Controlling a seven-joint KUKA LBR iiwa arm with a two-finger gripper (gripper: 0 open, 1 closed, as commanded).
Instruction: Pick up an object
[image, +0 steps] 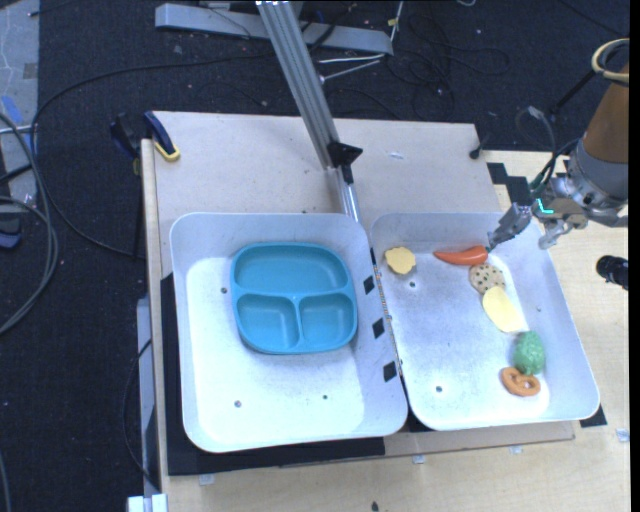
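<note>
Nearest you, the right bin (560, 400) carries a pretzel (521, 382) and green piece (530, 352) by its near-right rim, then a yellow piece (503, 309), cookie (487, 277) and orange-red carrot (461, 256) — bare floor lies to their left. The left bin (200, 400) bears a blue tray (295, 298). Farther right, the gripper (529, 229) hangs spread, holding nothing, over the rim near the carrot; dark cabled floor lies beyond.

My arm (612, 120) is grey with an orange-brown band; my gripper (527, 228) has silver metal fingers and a small teal light.
</note>
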